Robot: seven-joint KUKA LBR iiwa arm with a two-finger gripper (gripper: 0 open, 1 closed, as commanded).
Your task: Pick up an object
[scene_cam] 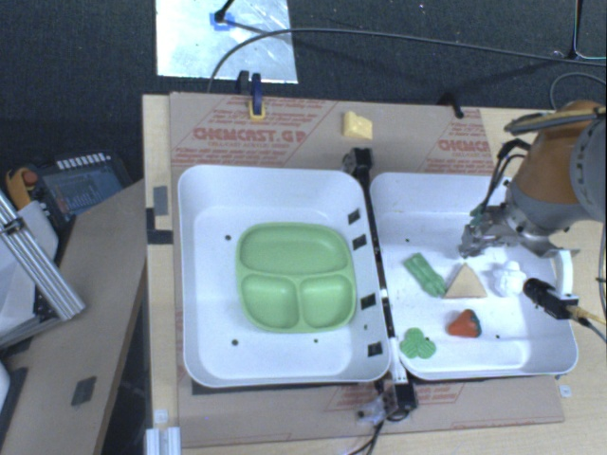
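- Overhead, the grey arm [555, 173] with its orange band reaches in from the right, wrist bent down over the right bin [474, 358]; the gripper [471, 240] hangs low near the bin floor.
- Whether the fingers are wide or narrow cannot be told.
- Just below the gripper lies a tan triangular wedge [465, 282], with a green ridged piece [423, 275] to its left, a small white object [508, 278] to its right, a red strawberry-like toy [464, 324] and a green leafy toy [416, 344] nearer the front.
- A green divided plate [294, 275] sits in the left bin [213, 349].
- "CHEMCAST" is printed in red on the board [285, 131] on the surface.
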